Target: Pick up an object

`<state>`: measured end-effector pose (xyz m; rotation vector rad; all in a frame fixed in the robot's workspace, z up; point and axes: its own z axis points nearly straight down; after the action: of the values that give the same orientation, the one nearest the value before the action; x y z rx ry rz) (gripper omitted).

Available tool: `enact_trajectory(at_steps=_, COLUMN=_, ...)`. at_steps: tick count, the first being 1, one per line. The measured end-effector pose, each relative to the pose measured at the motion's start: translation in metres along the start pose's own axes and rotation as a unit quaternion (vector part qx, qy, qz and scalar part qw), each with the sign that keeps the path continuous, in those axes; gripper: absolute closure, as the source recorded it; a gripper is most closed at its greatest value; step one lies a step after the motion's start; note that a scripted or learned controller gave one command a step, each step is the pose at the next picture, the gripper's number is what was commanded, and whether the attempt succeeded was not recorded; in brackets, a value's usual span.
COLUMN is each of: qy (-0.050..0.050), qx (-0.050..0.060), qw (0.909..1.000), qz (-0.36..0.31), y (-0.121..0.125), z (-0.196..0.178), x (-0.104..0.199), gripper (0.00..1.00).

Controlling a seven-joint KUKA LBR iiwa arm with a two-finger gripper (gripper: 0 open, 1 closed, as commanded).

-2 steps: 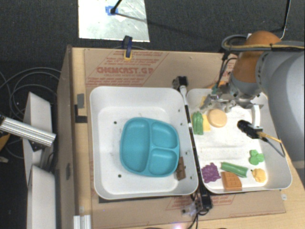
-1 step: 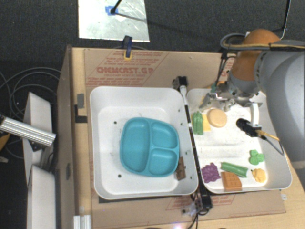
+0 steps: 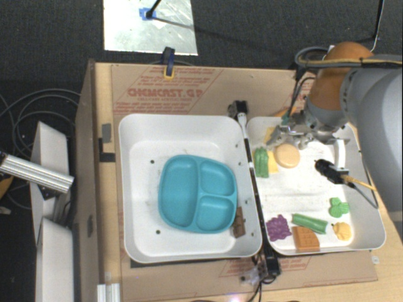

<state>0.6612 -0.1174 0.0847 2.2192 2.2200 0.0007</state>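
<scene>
Gripper (image 3: 291, 133) hangs low in our right bin (image 3: 368, 231), just above the tan round piece (image 3: 288, 155); we judge the reach underway, with a descent next.

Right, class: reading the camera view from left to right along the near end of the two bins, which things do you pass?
Blue divided plate → brown piece → purple grapes → orange waffle block → yellow toy.
</scene>
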Motion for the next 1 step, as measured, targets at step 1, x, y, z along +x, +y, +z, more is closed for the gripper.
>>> enact_trajectory(at_steps=1, qy=0.001, qx=0.002, qw=1.0000, qz=-0.003, y=0.0074, z=-0.0003, x=0.0010, gripper=0.00)
